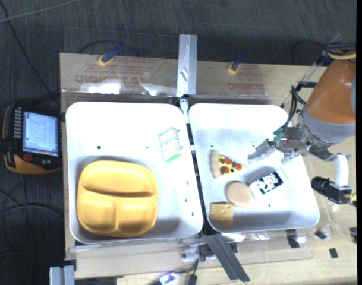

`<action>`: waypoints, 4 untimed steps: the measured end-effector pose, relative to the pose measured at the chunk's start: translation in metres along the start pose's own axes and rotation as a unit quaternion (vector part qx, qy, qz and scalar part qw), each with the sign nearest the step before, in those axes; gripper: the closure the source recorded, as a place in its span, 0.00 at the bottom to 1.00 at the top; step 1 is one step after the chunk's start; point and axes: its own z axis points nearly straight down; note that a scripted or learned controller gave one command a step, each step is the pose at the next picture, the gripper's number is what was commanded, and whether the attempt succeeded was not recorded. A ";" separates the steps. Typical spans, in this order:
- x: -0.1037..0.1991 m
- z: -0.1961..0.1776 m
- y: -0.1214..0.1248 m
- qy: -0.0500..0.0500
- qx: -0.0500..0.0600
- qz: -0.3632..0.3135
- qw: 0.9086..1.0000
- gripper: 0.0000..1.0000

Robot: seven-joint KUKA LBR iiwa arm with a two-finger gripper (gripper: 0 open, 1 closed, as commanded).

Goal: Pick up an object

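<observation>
The gripper [265, 149] hangs over the right bin [299, 218], reaching in from three o'clock, its grey tip aimed toward nine o'clock. Whether it is released or clenched cannot be told; at this size the tip is a grey blur, and nothing shows held in it. The arm's orange band [338, 88] is cut off at the picture's edge.

Just off the tip at seven o'clock lies the pizza slice [224, 163], long axis running from eleven to five o'clock, crust toward eleven. It sits apart from the gripper. At six o'clock from the tip is a small black-and-white card [267, 182], tilted, long axis from eight to two o'clock; its print is too small to read. Beside it at eight o'clock rests a round tan cookie [238, 193], and further toward seven o'clock a tan block [222, 213] sits by the bin's near wall.

Across the divider, the left bin [109, 114] holds a pale green mesh piece [170, 144], long axis twelve to six, and a big yellow bread-shaped object [117, 196].
</observation>
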 end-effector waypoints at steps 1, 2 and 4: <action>-0.051 0.011 -0.048 0.000 0.000 0.045 0.999 0.00; -0.019 0.091 -0.006 -0.011 -0.016 -0.017 1.000 0.00; -0.018 0.081 -0.005 -0.010 -0.018 -0.018 1.000 0.00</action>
